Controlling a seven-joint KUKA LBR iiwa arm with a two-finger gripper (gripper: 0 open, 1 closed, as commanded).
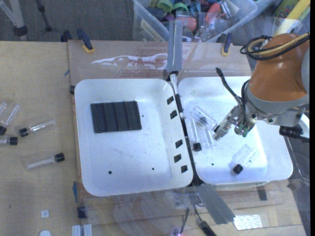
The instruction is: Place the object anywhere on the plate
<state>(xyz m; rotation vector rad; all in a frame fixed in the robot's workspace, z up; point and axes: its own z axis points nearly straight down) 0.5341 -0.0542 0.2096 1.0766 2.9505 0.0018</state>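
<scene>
The gripper (222, 127) is hung low over the right bin (275, 166), beside clear vials (201, 118). Its grip cannot be told. The dark plate (115, 116) is left waiting in the left bin (123, 176).

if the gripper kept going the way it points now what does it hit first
Probably the clear vials lying just left of the gripper in the right bin, though its height above them is unclear.

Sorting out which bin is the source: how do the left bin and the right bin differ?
The left bin holds one flat, dark, ribbed plate; the right bin holds several clear tubes with black caps. The gripper hovers over the right bin, while the left bin has no arm above it. Both are shallow and white.
</scene>
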